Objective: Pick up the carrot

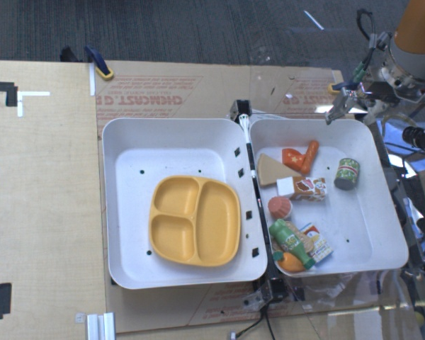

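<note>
The carrot [310, 154] is a short orange stick lying at a slant in the upper part of the right bin [382, 211], touching a red vegetable [292, 159] on its left. My gripper [351, 113] hangs over the far rim of the right bin, up and to the right of the carrot and well apart from it. Its fingers are spread open and nothing is between them.
In the right bin lie a tan wedge [270, 168], a white cube [284, 185], a small box [311, 188], a green can [347, 173], a pink round piece [280, 206], a green bottle [292, 239] and an orange item [290, 262]. A yellow divided plate [196, 220] sits in the left bin [127, 190].
</note>
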`<state>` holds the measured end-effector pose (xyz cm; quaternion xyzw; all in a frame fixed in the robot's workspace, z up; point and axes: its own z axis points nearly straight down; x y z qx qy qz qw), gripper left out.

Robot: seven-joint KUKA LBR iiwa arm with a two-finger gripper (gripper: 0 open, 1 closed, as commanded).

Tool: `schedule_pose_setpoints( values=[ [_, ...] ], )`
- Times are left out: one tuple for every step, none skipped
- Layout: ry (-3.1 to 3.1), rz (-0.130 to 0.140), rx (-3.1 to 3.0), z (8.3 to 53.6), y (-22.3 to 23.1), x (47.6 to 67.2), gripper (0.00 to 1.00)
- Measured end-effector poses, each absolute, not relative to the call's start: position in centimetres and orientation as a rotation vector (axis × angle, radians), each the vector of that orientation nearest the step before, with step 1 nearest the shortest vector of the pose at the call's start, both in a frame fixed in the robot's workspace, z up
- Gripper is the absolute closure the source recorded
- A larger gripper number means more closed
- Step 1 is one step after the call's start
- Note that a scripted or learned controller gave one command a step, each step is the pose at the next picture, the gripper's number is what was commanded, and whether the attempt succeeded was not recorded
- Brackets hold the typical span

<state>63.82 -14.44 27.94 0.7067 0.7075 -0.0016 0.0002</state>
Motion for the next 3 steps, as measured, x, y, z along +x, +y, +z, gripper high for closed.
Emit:
schedule_pose_setpoints(
  values=[
    [2.003, -0.006, 2.423, 19.1, -6.7, 63.5, 0.0],
    [1.975, -0.008, 2.447, 19.1, 0.9, 62.4, 0.0],
    [1.836, -0.011, 2.553, 19.0, 4.5, 56.8, 0.0]
  ],
)
